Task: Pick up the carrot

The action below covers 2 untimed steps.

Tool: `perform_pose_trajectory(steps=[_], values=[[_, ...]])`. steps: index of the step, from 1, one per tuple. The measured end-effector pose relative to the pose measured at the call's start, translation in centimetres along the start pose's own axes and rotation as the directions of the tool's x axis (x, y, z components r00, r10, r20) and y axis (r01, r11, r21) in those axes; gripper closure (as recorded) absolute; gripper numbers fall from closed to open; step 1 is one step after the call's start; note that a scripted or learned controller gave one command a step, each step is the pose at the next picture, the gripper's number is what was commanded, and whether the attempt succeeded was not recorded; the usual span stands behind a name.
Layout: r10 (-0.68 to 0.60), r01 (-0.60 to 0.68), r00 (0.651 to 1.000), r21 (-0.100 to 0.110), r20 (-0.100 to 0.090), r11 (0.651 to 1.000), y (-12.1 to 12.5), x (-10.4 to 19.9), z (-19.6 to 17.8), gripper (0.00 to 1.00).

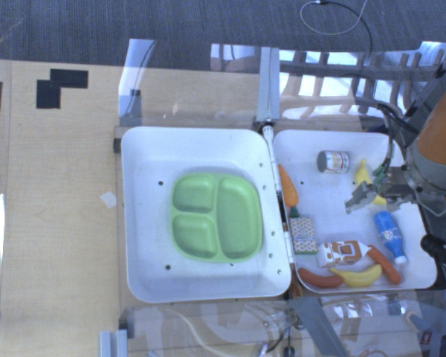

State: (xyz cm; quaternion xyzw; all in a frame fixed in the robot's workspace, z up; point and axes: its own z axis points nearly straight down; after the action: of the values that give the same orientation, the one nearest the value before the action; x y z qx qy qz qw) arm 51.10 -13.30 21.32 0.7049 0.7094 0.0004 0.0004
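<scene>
1 arm comes in from the right edge, grey w/ orange band (440,134) showing above the wrist, upper right of frame. Wrist sits low, angled left and slightly down. Gripper (359,198) points left, 2 fingers (354,202) spread apart w/ a clear gap between them, nothing held betw. the tips. Black cables (392,129) loop from the arm's upper part down to the wrist. Lower arm body dark at far right.

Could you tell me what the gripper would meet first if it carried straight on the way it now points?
The gripper points toward the carrot at the right bin's left wall. Bare bin floor lies between, so probably the carrot, though height is unclear.
</scene>
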Motion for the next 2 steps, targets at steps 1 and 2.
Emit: perform_pose_trajectory(steps=[1,2], values=[[0.019,-0.019,1.0,-0.019,0.003,1.0,1.8,3.9,11.1,0.0],[-0.204,0.204,0.979,-0.016,0.005,0.979,6.5,4.4,12.4,0.0]])
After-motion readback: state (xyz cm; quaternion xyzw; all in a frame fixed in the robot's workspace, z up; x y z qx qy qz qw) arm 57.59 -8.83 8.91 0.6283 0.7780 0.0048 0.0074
